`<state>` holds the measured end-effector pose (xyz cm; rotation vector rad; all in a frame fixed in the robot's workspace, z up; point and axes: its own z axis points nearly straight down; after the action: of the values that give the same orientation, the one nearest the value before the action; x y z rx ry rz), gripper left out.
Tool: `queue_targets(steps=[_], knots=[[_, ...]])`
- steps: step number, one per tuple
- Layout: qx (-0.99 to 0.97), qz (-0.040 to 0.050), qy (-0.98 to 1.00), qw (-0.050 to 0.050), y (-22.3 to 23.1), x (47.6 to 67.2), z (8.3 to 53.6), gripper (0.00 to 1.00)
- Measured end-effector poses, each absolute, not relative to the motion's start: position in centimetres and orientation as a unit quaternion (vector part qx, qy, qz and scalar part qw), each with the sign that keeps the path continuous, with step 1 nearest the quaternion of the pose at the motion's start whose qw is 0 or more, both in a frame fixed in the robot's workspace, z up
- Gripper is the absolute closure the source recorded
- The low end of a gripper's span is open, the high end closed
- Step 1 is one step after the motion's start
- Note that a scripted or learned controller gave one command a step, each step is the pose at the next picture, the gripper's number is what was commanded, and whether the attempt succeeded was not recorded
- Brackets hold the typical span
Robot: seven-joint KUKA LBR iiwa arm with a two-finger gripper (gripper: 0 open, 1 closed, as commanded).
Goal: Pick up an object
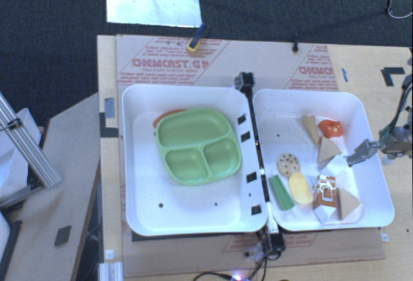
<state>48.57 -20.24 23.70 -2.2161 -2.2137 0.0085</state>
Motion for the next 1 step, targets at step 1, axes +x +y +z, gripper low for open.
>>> queue_targets(steps=[1], knots=[[-0.706,-0.0003,-0.708,-0.001,-20.17,48.84,24.31,0.00]])
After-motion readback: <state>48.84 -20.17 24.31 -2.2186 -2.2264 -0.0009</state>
